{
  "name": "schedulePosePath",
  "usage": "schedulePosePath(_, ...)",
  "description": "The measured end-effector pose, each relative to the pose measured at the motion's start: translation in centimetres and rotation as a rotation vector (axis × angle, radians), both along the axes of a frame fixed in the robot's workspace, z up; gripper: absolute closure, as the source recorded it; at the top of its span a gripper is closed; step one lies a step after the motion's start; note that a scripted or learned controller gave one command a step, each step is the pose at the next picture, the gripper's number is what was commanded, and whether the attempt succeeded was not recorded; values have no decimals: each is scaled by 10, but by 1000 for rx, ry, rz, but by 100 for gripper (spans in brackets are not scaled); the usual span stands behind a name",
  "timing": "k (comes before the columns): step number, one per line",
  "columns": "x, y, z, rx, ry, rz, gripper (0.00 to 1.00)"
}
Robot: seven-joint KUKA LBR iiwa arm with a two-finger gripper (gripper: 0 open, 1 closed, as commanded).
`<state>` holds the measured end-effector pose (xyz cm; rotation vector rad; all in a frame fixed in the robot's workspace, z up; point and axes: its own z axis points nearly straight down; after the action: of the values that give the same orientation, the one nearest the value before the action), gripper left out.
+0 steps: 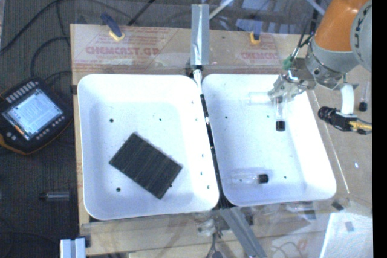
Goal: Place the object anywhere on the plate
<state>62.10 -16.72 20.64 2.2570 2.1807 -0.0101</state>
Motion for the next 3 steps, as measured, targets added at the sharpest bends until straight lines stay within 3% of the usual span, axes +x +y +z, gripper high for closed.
schedulePosePath(1, 42, 77, 19, 4, -1, 77, 100)
schedulePosePath(2, 47, 145, -23, 7, 1, -10, 100)
schedulePosePath(3, 25, 225, 37, 8, 0, 62, 100)
